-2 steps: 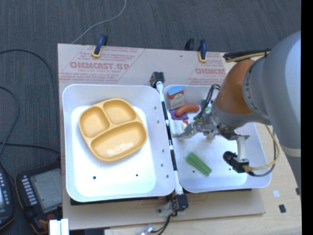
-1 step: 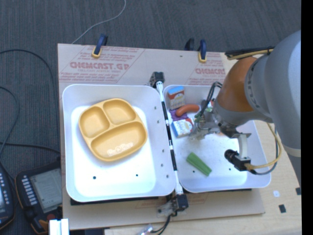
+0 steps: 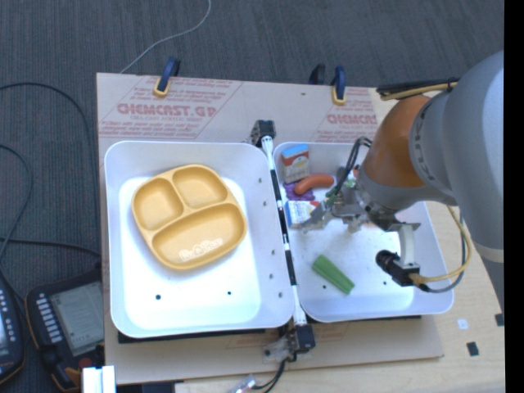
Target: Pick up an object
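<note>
Grey and bulky, the arm (image 3: 458, 137) sits closest to the lens, its gripper (image 3: 332, 207) lowered into the right bin (image 3: 426, 301); whether the jaws are apart or together I cannot tell. Just left of them lies a small packet (image 3: 299, 211), likely the target, with a sausage (image 3: 313, 184) and carton (image 3: 295, 160) slightly beyond. A green piece (image 3: 332, 273) lies nearer the front wall. Across the divider, the left bin (image 3: 131, 301) holds a yellow divided plate (image 3: 190, 215), all clamped on a board over dark carpet.
</note>
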Robot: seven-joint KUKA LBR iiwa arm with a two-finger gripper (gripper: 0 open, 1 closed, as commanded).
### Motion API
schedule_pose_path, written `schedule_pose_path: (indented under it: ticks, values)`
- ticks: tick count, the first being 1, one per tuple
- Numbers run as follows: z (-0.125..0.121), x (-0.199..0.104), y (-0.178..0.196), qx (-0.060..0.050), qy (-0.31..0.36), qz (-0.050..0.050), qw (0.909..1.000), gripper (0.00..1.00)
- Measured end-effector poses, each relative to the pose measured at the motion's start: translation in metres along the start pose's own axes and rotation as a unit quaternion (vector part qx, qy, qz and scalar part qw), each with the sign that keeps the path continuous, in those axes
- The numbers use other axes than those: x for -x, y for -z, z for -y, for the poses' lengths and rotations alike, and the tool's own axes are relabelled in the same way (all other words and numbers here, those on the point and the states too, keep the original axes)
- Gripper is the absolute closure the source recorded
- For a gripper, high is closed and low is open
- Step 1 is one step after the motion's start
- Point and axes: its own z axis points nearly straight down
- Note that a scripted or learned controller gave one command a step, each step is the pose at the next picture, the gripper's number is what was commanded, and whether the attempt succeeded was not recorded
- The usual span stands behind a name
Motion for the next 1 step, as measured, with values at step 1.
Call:
schedule_pose_path:
  ticks: [1]
  values:
    - [0.0765,0.0147,-0.0098,0.000,-0.001,-0.001,1.0000,0.00]
